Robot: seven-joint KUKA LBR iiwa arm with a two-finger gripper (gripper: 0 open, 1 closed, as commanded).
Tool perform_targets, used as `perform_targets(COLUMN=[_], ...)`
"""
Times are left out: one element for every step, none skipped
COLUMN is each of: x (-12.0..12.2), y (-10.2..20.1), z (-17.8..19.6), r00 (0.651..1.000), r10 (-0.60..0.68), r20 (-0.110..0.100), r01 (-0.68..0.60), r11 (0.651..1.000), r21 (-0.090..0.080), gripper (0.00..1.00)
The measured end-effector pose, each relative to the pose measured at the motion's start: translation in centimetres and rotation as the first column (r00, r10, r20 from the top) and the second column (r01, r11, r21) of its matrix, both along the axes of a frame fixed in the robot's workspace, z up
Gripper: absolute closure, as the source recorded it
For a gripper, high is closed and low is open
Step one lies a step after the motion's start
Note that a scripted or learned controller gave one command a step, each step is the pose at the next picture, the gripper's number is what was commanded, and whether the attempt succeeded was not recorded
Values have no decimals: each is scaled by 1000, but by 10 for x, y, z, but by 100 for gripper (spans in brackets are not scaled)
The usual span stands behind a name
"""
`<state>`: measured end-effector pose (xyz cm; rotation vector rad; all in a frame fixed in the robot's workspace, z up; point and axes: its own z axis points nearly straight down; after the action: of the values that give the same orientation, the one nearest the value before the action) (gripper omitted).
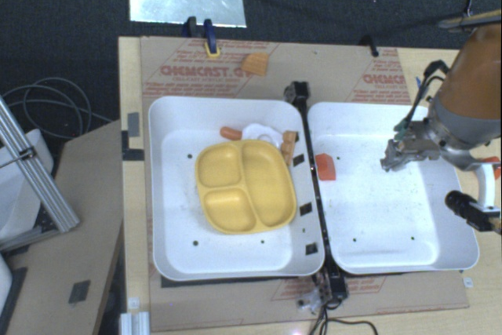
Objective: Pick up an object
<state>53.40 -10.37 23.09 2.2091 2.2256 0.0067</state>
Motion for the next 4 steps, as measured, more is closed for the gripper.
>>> perform_targets(x=[2,10,5,23], y=[8,58,5,48], z=[46,11,50,59], r00=[1000,1000,1000,1000], r10=[-1,1,-10,1], r20=[0,-8,-2,-3], r01=[1,-1,10,-1], r11=[1000,1000,1000,1000], r21=[0,3,-2,2], gripper=[100,100,100,100])
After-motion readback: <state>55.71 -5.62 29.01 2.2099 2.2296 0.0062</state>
